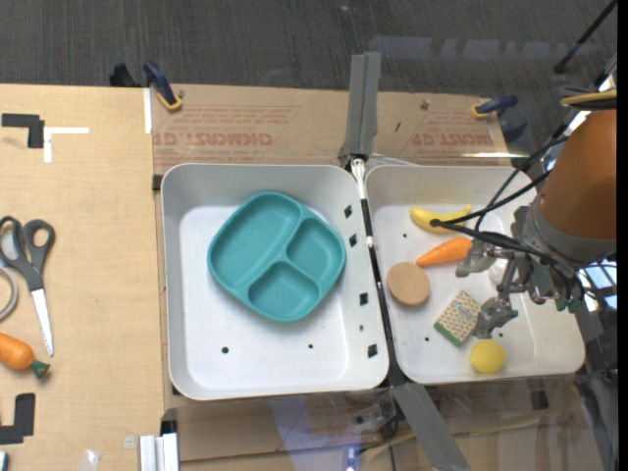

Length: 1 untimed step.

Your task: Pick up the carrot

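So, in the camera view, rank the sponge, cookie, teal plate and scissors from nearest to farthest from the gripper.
From the gripper:
1. Sponge, right bin, beside it.
2. Cookie, right bin's left part.
3. Teal plate, left bin.
4. Scissors, bench at far left.

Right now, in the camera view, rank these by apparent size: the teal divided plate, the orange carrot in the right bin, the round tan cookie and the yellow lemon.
1. Teal divided plate, by far the largest.
2. Orange carrot, longest of the rest but thin.
3. Round tan cookie.
4. Yellow lemon, close to the cookie; that pair is unsure.
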{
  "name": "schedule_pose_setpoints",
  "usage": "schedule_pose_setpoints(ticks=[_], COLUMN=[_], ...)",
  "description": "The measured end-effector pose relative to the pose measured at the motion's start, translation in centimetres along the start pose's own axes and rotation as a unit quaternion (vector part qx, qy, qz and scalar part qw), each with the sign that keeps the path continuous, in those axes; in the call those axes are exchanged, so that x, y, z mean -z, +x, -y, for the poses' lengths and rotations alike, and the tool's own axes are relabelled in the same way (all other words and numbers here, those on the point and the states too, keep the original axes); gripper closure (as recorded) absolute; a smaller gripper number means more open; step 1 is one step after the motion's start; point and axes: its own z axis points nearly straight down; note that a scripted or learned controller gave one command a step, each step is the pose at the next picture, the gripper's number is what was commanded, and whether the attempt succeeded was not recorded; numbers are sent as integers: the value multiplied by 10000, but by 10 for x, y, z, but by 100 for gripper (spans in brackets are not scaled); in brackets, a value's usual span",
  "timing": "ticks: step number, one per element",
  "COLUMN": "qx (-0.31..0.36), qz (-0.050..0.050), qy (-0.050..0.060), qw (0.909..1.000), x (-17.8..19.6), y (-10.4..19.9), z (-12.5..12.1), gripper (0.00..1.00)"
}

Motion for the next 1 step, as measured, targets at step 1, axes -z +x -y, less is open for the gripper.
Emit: schedule_pose_setpoints(ticks=[1], qx=[-332], qz=[3], qy=[-3], qw=[9994], x=[-79], y=[-70], z=[-4], gripper=[0])
